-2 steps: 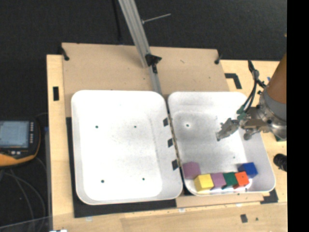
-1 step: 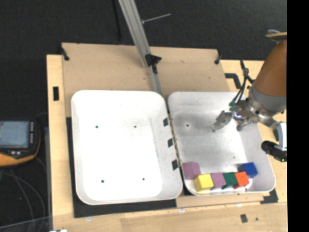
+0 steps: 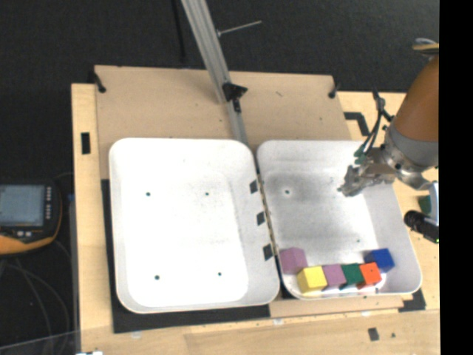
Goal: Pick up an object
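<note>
Small coloured blocks (image 3: 336, 274) crowd the near edge of the right-hand shallow white bin (image 3: 314, 161) on the bench; farther back, the grey arm's gripper (image 3: 356, 180) hangs over bare floor, its state unclear. Packed so tightly, a neighbouring block could block a descent.

Light tan wooden bench (image 3: 170, 109) spans most of the frame, set against a dark floor. Two shallow white plastic bins sit directly on it, side by side and touching at centre: left white bin (image 3: 185, 220) at centre-left, right white bin (image 3: 325, 213) at centre-right. Both rest over a black mat (image 3: 192, 318) visible along the lower edge.
</note>
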Available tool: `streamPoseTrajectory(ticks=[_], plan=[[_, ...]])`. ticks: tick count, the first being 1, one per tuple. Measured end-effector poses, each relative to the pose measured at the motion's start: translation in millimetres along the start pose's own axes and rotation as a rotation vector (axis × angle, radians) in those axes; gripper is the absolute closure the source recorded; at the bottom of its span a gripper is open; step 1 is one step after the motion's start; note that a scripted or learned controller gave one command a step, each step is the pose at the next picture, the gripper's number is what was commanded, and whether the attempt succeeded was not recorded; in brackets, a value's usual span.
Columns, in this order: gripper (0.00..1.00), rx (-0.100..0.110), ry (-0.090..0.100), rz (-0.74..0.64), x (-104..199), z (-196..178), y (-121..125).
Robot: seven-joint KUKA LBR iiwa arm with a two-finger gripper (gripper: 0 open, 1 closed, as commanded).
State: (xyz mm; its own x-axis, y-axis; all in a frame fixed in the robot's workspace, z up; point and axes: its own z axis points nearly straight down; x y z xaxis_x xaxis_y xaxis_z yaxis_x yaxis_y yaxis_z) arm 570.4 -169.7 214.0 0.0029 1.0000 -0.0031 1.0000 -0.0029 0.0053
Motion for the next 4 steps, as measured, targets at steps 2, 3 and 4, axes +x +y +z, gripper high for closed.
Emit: streamPoseTrajectory(ticks=[2, 3, 4], plan=[[1.0, 0.006, 0.006, -0.013, 242, 17, -87], [1.0, 0.0, 0.006, -0.01, 269, -39, -86], [0.0, 0.005, 0.002, -0.007, 266, -37, -86]])
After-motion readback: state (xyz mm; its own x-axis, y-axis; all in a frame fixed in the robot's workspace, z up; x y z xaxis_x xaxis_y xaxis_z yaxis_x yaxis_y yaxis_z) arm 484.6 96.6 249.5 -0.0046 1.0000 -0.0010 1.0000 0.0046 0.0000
